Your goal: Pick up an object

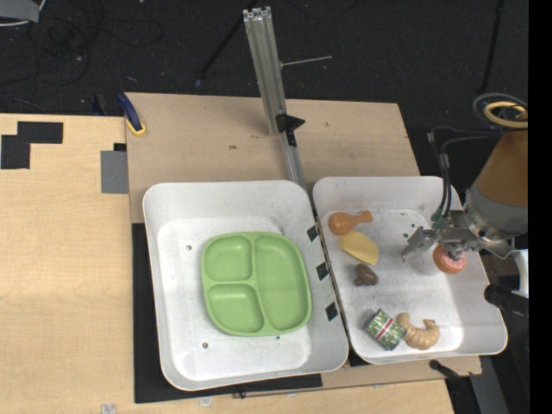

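Nearest lie a green can [382, 329] and a croissant [421, 334] in the right bin [483, 339]; the end effector [442, 247] is clamped on a red tomato [449, 260].

The bins [172, 222] look like smooth white plastic, lightly scuffed. The green tray [256, 283] is matt plastic. The bench [52, 257] shows pale wood grain. The post [267, 67] is bare ribbed metal.

No legible text anywhere; green can [383, 329] label print too small.
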Motion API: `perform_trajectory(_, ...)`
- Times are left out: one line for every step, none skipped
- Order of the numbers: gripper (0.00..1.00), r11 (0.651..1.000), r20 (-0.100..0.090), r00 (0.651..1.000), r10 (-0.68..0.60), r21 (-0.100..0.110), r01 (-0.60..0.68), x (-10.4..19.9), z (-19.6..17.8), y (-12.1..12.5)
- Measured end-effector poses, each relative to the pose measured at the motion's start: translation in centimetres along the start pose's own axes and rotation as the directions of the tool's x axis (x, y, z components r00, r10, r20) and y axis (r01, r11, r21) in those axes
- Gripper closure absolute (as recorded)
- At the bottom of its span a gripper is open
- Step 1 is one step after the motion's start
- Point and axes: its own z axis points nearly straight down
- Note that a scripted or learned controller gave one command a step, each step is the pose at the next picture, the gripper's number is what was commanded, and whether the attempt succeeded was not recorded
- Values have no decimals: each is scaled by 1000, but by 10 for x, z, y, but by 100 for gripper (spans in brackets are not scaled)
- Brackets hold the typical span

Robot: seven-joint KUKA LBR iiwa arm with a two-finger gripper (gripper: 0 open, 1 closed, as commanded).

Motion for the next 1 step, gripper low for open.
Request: perform_trajectory(0,1000,-1,1000,-1,1,1,0,64,2)
